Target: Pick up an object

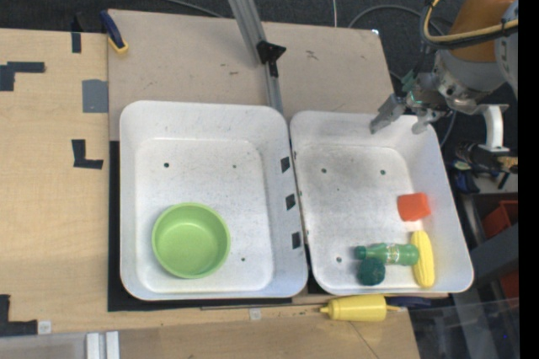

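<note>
The right bin (337, 138) holds an orange block (413, 206) near its right wall. At its front right lie a green bottle (389, 254) on its side, a dark green lump (370, 270) touching it, and a yellow banana-shaped piece (424, 258). A light green bowl (191, 240) sits in the front of the left bin (143, 130). My gripper (396, 126) hovers over the right bin's far right corner, well away from all the objects. It is open, with nothing between its fingers (381, 120).
A yellow squeeze bottle (358, 308) lies on the bench just outside the right bin's front rim. A grey pole (244, 3) slants down to the gap between the bins. Cables run behind the bench.
</note>
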Robot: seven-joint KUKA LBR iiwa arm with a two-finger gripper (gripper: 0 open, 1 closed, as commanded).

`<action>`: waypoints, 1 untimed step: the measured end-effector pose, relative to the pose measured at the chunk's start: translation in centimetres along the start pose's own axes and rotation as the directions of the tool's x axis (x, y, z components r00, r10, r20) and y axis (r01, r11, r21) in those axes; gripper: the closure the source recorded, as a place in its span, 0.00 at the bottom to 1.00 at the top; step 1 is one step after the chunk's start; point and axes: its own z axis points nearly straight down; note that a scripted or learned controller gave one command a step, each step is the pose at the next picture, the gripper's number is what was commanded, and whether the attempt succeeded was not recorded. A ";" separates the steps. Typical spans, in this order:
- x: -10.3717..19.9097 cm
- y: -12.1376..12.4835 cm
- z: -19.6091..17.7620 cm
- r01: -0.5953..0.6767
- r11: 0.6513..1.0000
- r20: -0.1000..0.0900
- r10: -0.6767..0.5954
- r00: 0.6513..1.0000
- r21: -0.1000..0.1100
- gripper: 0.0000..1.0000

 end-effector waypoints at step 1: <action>0.0 0.0 0.0 0.000 1.000 0.000 0.000 1.000 0.000 0.00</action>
